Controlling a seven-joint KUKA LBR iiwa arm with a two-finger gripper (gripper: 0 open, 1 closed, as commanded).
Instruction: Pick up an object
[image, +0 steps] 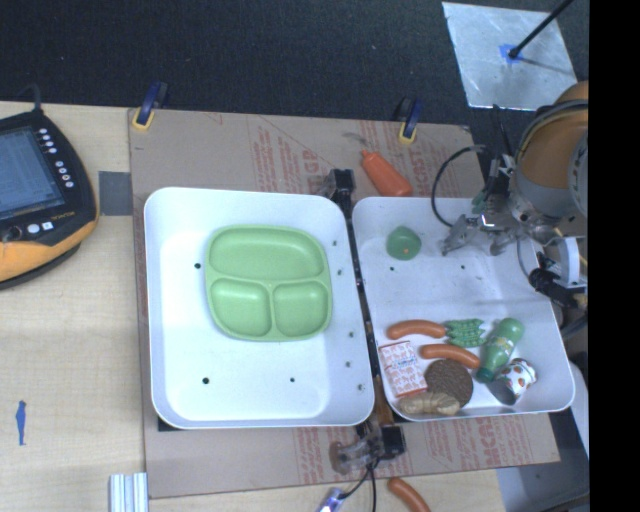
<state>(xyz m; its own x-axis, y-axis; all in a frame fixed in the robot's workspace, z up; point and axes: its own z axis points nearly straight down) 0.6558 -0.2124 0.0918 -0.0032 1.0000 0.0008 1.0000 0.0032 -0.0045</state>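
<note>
The gripper (478, 232) hangs low at the right bin's (520, 300) far edge, its fingers spread with nothing between them. The green ball (403, 243) lies just to its left. Closing here would likely catch air, or nudge the ball rolling away.

My table (70, 340) looks like pale matt wood; the bins (250, 405) and green tray (268, 280) are smooth plastic, cardboard (250, 150) beneath.

Even, bright overhead light; the white bins (160, 300) glare slightly, shadows are soft, and fine detail is mildly blurred throughout.
</note>
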